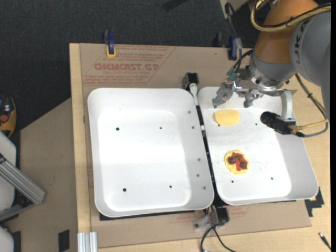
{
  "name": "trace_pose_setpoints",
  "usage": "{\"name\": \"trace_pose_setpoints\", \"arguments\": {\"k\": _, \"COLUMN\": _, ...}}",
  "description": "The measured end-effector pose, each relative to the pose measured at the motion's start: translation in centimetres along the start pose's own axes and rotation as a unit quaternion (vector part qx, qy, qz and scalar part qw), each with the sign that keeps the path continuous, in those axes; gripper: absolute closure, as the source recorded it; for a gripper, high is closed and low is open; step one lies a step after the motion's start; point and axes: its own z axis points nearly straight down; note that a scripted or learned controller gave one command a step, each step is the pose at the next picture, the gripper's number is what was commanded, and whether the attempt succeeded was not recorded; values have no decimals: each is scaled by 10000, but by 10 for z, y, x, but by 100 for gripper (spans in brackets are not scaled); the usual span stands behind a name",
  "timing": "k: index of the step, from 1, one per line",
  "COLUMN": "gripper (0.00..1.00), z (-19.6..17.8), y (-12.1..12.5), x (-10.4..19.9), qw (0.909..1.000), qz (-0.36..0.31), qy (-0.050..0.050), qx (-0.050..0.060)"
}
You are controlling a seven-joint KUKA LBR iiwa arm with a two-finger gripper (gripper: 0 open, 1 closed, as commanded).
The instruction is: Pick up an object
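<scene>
Two shallow white bins are seen side by side on a brown board. The left bin (142, 151) occupies the centre and left of the frame; only small dark dots are seen on its floor. The right bin (273, 188) lies toward the right of the frame, its edge touching the left bin's edge along a dark seam.

Two things are held in the right bin. A pale yellow, rounded piece (227, 117) rests near the bin's upper left corner. A flat round yellow item with dark red and brown spots (237, 161) lies below it, near the bin's middle, well apart from the yellow piece.

The arm is seen at the upper right of the frame, its orange band above the wrist. The gripper (237, 95) is poised over the upper edge of the right bin, just above the pale yellow piece. Its fingers are spread apart, and nothing is seen between them. A black cylindrical part (273, 121) is seen to the right of the yellow piece.
</scene>
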Motion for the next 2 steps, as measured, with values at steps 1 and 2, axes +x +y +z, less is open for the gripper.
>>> {"name": "trace_pose_setpoints", "arguments": {"k": 1, "gripper": 0, "z": -63, "y": 33, "x": -77, "qw": 9999, "qz": 59, "qy": -46, "qx": -80}}
{"name": "trace_pose_setpoints", "arguments": {"k": 2, "gripper": 0, "z": 16, "y": 35, "x": 14, "qw": 10000, "qz": -5, "qy": 4, "qx": 7}}
